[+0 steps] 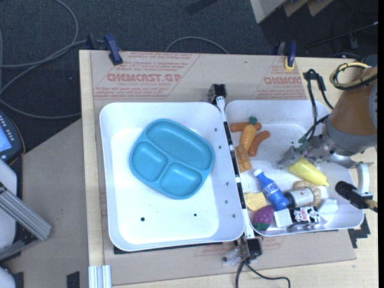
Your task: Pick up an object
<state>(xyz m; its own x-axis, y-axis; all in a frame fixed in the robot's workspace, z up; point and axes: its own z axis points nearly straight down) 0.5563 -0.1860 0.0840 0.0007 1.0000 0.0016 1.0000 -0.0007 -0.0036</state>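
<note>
The right bin (pixel 273 110) holds several small items. Orange carrot-like pieces (pixel 248 138) lie at its left, with a blue bottle (pixel 272 191) below them. A yellow banana-like piece (pixel 309 171) lies near the middle right. A purple piece (pixel 262 217) and a tan cylinder (pixel 303 194) sit along the front wall. My gripper (pixel 293 158) is low inside this bin, just left of and above the yellow piece, close to it or touching it. The grey arm (pixel 351 122) with its orange band rises behind it.
The left bin (pixel 120 221) holds a blue divided plate (pixel 172 158). A black-and-white patterned piece (pixel 306 216) lies at the right bin's front. Cables hang beside the arm at the right. Blue clamps (pixel 111 48) hold the bench board at the back.
</note>
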